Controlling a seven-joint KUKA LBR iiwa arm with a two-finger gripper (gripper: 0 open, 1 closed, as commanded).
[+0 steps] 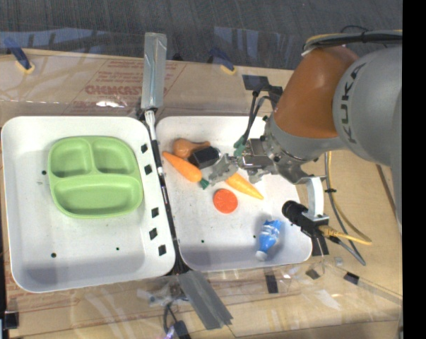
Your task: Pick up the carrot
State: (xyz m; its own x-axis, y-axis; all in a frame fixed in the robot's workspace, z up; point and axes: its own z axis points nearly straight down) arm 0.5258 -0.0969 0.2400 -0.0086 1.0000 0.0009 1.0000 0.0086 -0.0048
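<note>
step in hand looks like the approach: gripper low in the right white plastic bin, between two orange tapered pieces. the long orange plastic carrot lies just at its 9 o'clock, long axis running 10 to 4 o'clock, narrow end toward 10. a shorter orange cone piece sits at its 4 o'clock. can't tell jaw state, arm hides it. next move probably: centre over the carrot, close across its width.

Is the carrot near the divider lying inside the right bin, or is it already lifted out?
Inside. The carrot lies flat on the floor of the right bin, beside the divider, left of the gripper.
</note>
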